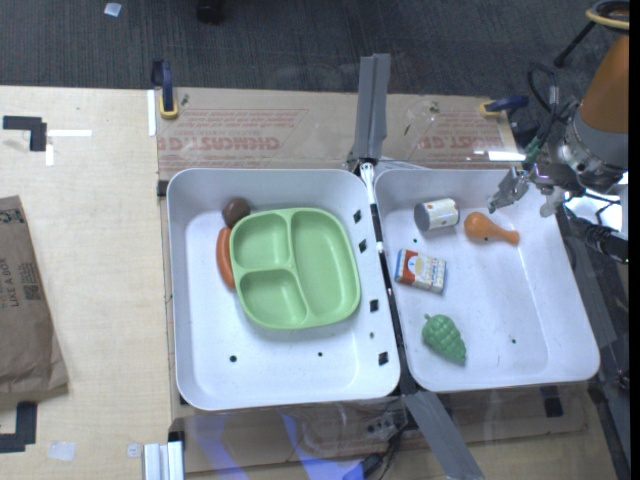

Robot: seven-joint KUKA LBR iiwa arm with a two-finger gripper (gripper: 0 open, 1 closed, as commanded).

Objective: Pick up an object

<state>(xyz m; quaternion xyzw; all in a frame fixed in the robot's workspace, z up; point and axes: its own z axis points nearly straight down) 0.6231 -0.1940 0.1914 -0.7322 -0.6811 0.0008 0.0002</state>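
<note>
In the right bin (560, 348) lie a small grey-and-white can (436, 214) on its side, an orange drumstick-shaped toy (490, 229), a small red-and-white box (421, 270) and a bumpy green toy (445, 338). My gripper (528, 196) hangs over the bin's far right corner, just above and to the right of the orange toy. Its two fingers are spread apart with nothing between them, so it is open. The arm's orange band (610, 83) shows at the upper right.
The left bin (200, 358) holds a green divided plate (297, 266), with a brown ball (236, 211) and an orange sausage-shaped toy (224, 256) tucked against its left side. A grey divider (372, 108) runs behind the bins. Cables hang at the right edge.
</note>
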